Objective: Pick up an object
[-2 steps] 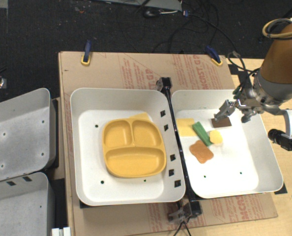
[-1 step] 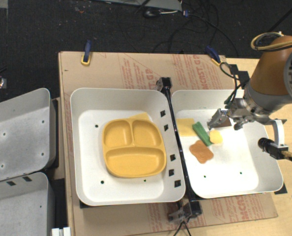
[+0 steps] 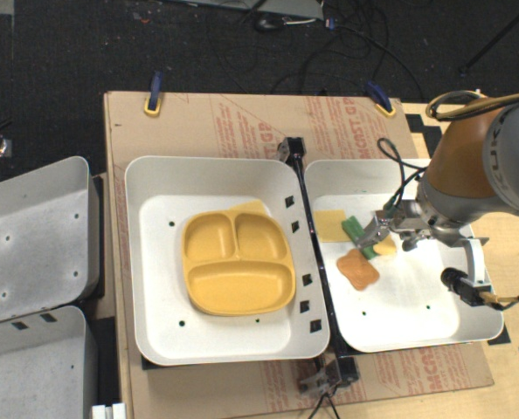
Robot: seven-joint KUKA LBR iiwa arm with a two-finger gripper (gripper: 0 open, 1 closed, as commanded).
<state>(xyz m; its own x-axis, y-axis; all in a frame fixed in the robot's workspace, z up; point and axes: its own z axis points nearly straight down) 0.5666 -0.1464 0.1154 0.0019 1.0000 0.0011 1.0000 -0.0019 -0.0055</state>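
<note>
I'm at the approach step: my end effector (image 3: 380, 236) hangs over the green block (image 3: 354, 229); its opening I cannot tell. Next, descend squarely.

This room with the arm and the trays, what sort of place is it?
Probably a robotics lab: a robot arm reaches over two white bins on a cardboard-covered bench, with cables on the dark floor.
</note>
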